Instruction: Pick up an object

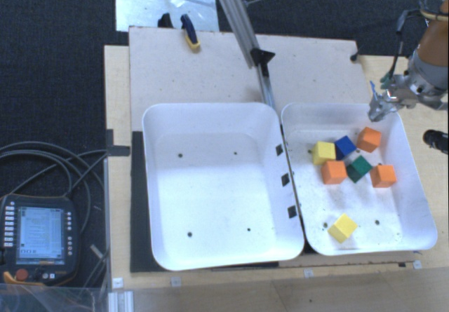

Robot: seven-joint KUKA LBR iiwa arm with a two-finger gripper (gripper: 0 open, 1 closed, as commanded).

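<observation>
The lone yellow cube (342, 227) sits nearest me in the right bin (414, 223). I can't tell the gripper (379, 109) state; I'd drop squarely over the adjacent orange cube (369, 139), avoiding its neighbours.

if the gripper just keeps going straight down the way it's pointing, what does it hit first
Most likely the orange block at the right bin's far edge, just below the gripper. Depth is unclear from one slanted view, so it may instead meet bare bin floor beside it.
</observation>
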